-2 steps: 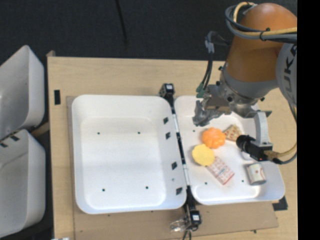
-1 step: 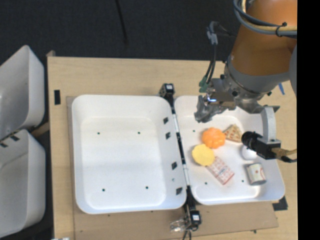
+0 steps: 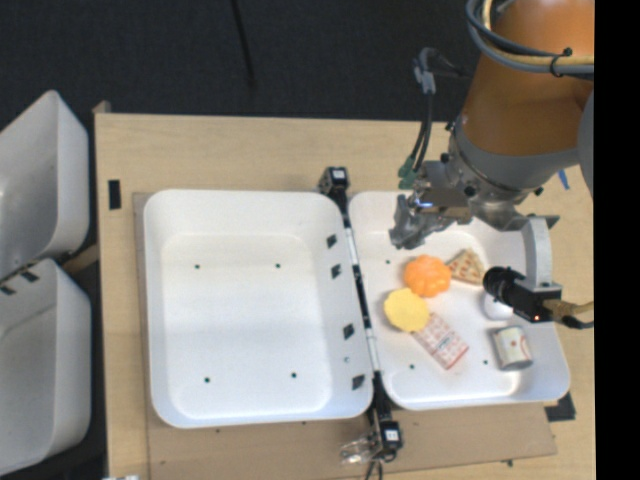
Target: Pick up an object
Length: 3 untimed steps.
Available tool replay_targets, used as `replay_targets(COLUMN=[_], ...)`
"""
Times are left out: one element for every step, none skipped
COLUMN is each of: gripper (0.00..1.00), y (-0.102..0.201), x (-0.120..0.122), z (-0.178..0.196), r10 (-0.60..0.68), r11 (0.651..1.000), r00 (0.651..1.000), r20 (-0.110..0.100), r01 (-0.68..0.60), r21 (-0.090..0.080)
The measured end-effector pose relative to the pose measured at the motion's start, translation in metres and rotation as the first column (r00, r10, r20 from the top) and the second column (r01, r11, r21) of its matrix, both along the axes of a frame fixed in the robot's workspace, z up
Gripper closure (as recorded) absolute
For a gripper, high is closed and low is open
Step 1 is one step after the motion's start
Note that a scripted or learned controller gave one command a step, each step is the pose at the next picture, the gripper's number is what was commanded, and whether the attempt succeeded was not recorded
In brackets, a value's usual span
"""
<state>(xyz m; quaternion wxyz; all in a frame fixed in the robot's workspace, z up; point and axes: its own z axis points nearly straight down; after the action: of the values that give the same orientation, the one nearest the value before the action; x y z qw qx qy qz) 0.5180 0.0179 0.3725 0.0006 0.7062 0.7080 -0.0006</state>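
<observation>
The right bin (image 3: 470,396) holds several objects. An orange round fruit (image 3: 428,275) lies near its middle, with a yellow round object (image 3: 407,310) touching it on the lower left. A tan wedge (image 3: 465,266) lies just right of the orange fruit. A pink-and-white patterned box (image 3: 441,343) sits below the yellow object, and a small silver can (image 3: 511,348) lies toward the bin's right side. My gripper (image 3: 408,228) hangs over the bin's upper left part, just above and left of the orange fruit, with nothing visibly in it.
The left bin (image 3: 240,308) sits beside the right one, joined by a clipped divider (image 3: 352,288). A black cylinder on a bracket (image 3: 517,292) juts over the right bin's right side, partly hiding a white object (image 3: 493,306). White shapes (image 3: 40,268) stand at far left.
</observation>
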Motion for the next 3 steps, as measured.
replay_targets(gripper=[1.0, 1.0, 1.0], y=[0.001, -0.004, 0.056], x=[-0.008, 0.008, -0.004], z=[0.018, 0.029, 0.055], r10=[0.002, -0.001, 0.005], r11=[1.0, 1.0, 1.0], r00=[1.0, 1.0, 1.0], r20=[0.003, 0.002, 0.002], r01=[-0.002, 0.001, -0.005], r21=[0.001, 0.0, 0.002])
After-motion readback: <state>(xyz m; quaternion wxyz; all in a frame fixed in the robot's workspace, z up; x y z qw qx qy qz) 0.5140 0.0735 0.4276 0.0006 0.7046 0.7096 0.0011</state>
